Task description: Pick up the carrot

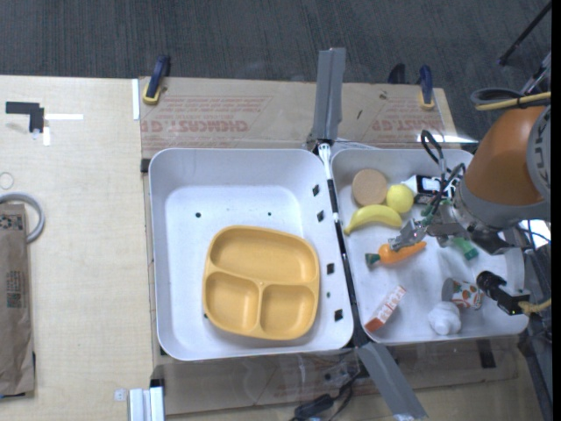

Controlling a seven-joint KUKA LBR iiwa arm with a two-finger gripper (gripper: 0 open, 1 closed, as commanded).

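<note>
The carrot (401,253) is orange with a green stub at its left end. It lies roughly level near the middle of the right bin (412,336), just below a banana. My gripper (410,235) hangs right over the carrot's right half, touching it or nearly so. The grey wrist and orange band of the arm (508,160) reach in from the right above it. From this angle the gripper's tips merge with the carrot's top edge.
The right bin also holds a banana (375,217), a yellow lemon (400,198), a tan disc (370,186), a red and white packet (386,308), a white object (444,320) and a small green item (465,248). A yellow divided plate (261,281) sits in the left bin (175,235).
</note>
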